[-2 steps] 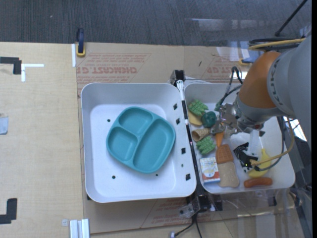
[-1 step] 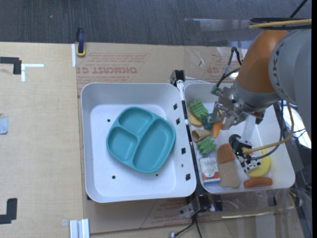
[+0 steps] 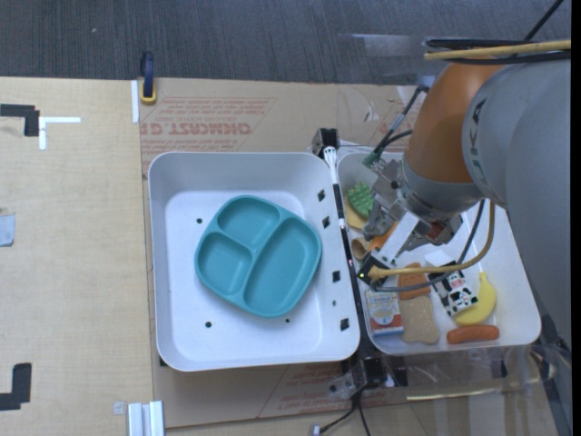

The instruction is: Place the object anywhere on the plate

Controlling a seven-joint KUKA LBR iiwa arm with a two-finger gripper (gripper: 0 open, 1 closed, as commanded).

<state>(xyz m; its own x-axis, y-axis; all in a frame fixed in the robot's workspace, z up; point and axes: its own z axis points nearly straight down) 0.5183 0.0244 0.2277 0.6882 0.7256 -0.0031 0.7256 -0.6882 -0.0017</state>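
Toy foods, among them a yellow banana [image 3: 481, 300] and an orange carrot [image 3: 472, 334], crowd the right bin [image 3: 517, 271] beside the teal three-section plate [image 3: 259, 255], under the hand [image 3: 386, 243], grip unclear.

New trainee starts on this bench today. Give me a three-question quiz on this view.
1. True or false: the teal plate lies in the left bin.
2. How many compartments does the plate have?
3. Which lies nearest the right bin's right wall: A) banana B) green toy C) carton?

Key: 1 true; 2 three; 3 A. The gripper hangs over the right bin, among the toy foods.
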